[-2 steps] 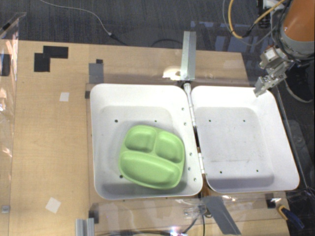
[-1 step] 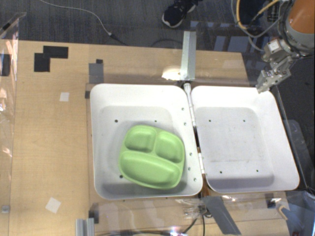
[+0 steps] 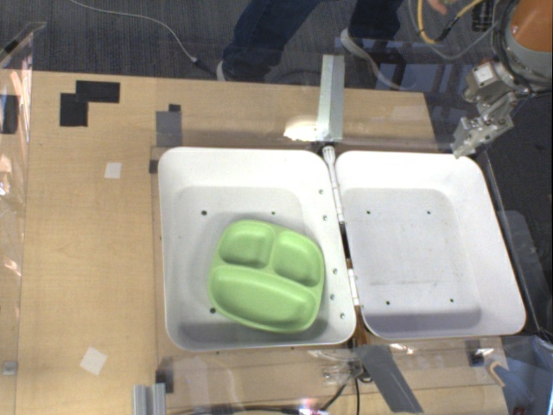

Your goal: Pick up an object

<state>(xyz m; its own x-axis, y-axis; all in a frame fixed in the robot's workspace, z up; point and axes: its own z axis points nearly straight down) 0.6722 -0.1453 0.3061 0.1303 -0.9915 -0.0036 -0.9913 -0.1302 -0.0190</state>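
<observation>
Reaching in from the far right, arm (image 3: 527,24) angled downward, gripper (image 3: 467,141) above the right bin's (image 3: 432,318) far-right corner, grip state indiscernible, green divided plate (image 3: 268,275) in left bin (image 3: 186,188).

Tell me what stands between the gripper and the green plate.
Nothing visible blocks it. The gripper hangs above the far right corner of the right bin; the green plate lies in the left bin, past the low rims between the bins.
</observation>
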